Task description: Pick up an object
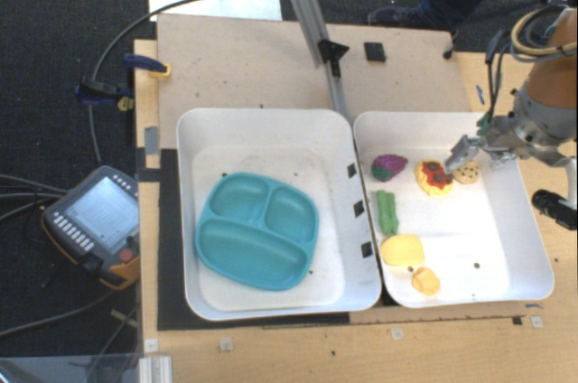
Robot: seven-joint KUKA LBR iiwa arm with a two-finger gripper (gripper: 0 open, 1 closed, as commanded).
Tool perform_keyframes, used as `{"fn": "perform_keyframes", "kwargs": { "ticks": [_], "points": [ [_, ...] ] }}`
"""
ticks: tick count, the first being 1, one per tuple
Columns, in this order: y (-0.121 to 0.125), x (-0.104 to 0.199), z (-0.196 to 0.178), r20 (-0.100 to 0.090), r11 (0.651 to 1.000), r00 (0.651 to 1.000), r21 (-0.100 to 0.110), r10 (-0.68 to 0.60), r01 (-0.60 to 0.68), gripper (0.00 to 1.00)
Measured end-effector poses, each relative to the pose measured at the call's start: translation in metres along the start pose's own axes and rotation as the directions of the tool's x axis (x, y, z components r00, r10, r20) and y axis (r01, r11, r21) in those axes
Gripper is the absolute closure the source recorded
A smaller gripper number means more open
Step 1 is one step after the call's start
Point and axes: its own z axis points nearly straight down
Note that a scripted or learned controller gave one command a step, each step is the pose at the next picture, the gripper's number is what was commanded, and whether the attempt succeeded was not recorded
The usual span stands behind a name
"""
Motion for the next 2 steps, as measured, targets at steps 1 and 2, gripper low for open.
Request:
{"fn": "perform_keyframes", "kwargs": {
  "ticks": [1, 2],
  "points": [
    [-0.007, -0.002, 0.044, 0.000, 1.000, 1.000, 0.002, 0.003, -0.003, 0.00],
    [-0.004, 0.001, 0.087, 0.000, 1.000, 1.000, 0.002, 0.002, -0.002, 0.00]
  ]
}}
